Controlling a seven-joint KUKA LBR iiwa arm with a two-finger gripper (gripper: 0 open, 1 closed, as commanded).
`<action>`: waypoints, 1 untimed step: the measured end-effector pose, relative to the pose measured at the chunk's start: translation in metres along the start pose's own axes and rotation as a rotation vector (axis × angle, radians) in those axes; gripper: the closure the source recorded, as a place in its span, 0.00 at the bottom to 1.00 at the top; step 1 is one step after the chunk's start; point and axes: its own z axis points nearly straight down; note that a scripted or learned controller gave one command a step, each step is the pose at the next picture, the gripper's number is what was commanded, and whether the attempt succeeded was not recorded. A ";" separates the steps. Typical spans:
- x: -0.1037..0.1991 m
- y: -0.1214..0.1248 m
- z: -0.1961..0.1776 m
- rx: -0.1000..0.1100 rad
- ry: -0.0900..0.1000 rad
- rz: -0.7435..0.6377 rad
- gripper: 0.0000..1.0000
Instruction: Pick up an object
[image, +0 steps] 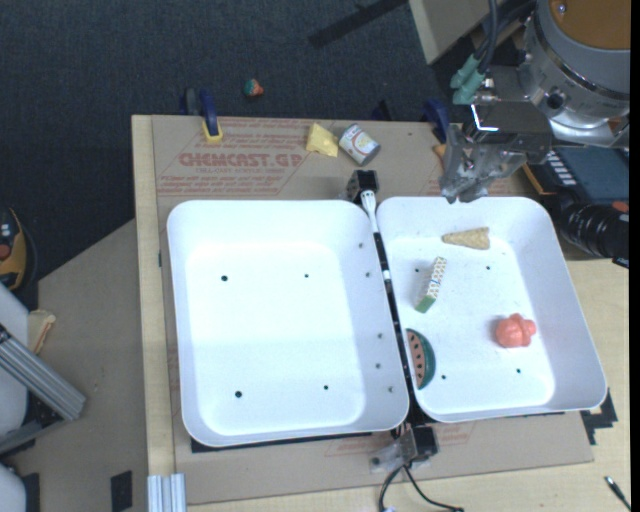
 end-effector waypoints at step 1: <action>0.056 0.001 -0.003 -0.005 0.001 0.000 1.00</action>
